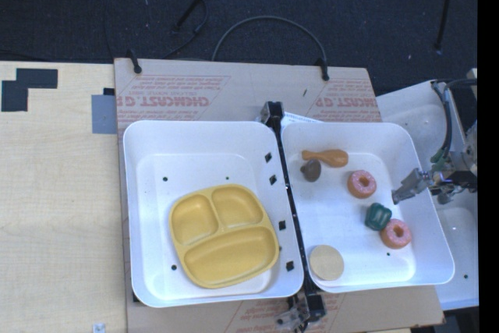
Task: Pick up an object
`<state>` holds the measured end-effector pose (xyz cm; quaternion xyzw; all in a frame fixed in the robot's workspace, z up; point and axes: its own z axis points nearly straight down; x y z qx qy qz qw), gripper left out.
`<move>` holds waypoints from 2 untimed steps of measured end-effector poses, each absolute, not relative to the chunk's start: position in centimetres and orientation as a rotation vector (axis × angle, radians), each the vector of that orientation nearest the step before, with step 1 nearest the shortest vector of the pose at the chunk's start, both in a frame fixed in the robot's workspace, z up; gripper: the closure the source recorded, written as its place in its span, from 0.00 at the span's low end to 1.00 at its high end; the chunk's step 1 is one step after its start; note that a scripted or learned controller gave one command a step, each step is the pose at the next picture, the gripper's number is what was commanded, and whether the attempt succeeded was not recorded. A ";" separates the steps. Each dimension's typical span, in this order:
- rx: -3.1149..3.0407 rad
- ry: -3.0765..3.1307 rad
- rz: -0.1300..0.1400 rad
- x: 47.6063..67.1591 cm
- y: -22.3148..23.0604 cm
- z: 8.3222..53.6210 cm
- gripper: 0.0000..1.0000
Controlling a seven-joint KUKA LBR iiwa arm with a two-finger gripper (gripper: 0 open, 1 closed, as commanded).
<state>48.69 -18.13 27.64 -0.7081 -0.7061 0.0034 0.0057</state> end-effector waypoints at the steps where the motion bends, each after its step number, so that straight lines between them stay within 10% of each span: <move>1: -2.219 -2.219 0.002 48.9 -18.1 28.1 0.00; 2: -2.217 -2.217 0.005 48.3 -17.8 23.6 0.00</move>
